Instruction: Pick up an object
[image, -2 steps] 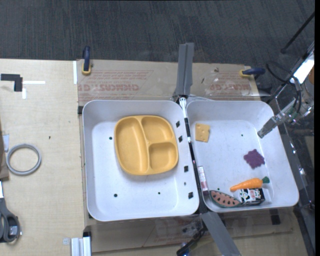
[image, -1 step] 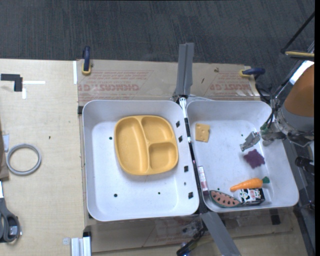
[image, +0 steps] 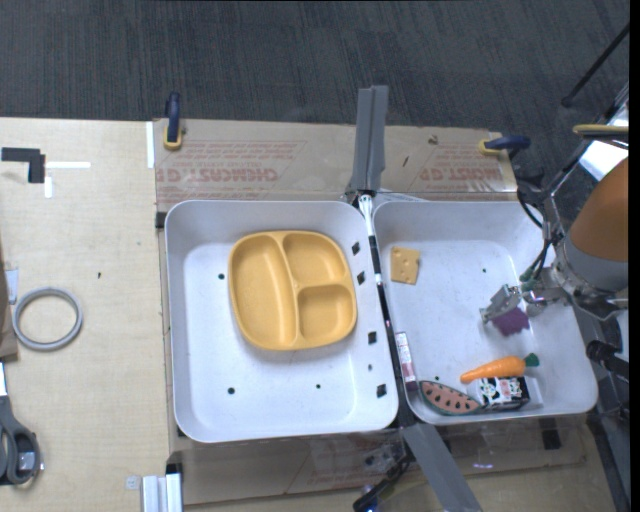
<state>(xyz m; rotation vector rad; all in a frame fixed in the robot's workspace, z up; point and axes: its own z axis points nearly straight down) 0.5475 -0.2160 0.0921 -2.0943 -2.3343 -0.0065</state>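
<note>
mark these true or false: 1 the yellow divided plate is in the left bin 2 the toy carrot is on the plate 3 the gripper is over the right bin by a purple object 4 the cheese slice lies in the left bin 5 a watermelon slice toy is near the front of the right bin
1. True. The yellow divided plate lies in the left bin.
2. False. The toy carrot lies in the right bin, near its front edge, next to a black-and-white toy.
3. True. The gripper is over the right bin, right at the purple object.
4. False. The cheese slice lies in the right bin, near its back left corner.
5. True. The watermelon slice toy lies by the front edge of the right bin.
</note>
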